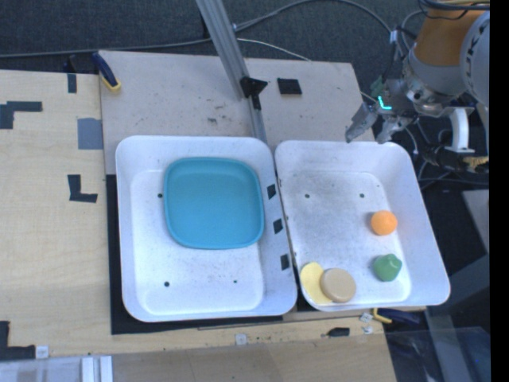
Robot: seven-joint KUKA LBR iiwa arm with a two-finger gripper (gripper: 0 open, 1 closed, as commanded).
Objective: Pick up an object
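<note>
The claw [373, 126] hung spread and empty over the right bin's [334, 165] far edge, ready to come down for the orange ball [383, 223].

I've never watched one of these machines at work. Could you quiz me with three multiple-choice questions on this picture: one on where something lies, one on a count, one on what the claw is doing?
1. Where does the blue plate lie?
A. left bin
B. right bin
C. bare bench

2. How many small things lie in the right bin?
A. one
B. two
C. four

3. What is the gripper doing?
A. carrying the orange ball
B. hanging above the right bin's far edge, jaws open, holding nothing
C. pressing on the blue plate

Answers:
1 A, it sits inside the left bin.
2 C, orange ball, green piece, tan disc, yellow piece.
3 B, nothing sits between its jaws.
</note>
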